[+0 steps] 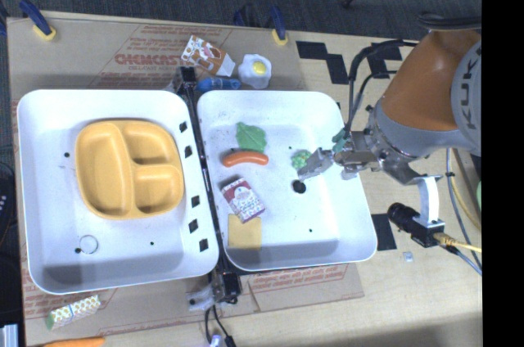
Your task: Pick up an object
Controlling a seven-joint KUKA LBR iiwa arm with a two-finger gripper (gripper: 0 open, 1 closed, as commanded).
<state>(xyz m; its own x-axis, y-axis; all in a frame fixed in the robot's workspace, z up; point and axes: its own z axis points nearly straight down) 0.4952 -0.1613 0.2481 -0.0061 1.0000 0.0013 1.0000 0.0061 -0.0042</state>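
The right bin (352, 223) holds a green leafy piece (251, 136), an orange sausage-shaped piece (246, 159), a small red box (243, 199), a yellow flat block (245, 232) and a small black item (300, 187). A small green object (300, 159) lies near the bin's right side. My gripper (318, 164) reaches in from the right, low over the bin, with its tip right against that small green object. From this angle it is unclear whether the green object is gripped or just beside the tip.
The left bin (41, 173) holds a yellow divided tray (129, 167) and a small clear ring (88, 244). Behind the bins lie a small carton (200, 53), a blue item (218, 83) and a white-and-yellow piece (255, 69). The arm's cables (417, 223) hang by the right bin's right wall.
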